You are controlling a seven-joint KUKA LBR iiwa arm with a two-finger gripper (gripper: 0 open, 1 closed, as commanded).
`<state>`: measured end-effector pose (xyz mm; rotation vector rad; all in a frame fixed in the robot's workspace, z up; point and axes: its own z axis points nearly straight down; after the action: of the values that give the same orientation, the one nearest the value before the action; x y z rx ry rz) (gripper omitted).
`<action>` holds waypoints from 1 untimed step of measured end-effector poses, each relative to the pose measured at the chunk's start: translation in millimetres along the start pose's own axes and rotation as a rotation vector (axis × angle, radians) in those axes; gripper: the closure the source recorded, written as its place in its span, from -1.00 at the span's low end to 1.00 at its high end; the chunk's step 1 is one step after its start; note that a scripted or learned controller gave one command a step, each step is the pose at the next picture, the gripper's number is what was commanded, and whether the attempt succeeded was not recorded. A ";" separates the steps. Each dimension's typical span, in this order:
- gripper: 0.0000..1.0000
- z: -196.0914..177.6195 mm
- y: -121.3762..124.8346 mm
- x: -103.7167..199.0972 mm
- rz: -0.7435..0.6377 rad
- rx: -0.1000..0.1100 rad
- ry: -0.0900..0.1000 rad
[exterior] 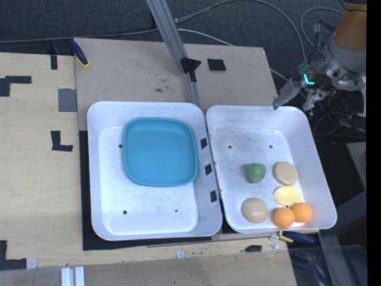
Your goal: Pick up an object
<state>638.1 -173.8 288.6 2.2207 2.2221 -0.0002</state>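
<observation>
Gripper [293,98] hangs spread and empty over the far right corner of the right bin [238,121]; nearest pick, the green object [256,172], lies down-left toward the bin's near end, well apart.

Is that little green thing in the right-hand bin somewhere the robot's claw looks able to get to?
Probably yes. The green object sits apart from its neighbours with nothing over it, and the gripper hangs above the right bin's far corner, with bare floor between them.
</observation>
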 end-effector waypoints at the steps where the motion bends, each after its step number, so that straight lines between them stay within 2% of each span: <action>1: -1.00 0.1 0.0 0.0 0.000 0.000 0.000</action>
<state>638.1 -173.8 288.6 2.2208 2.2222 -0.0003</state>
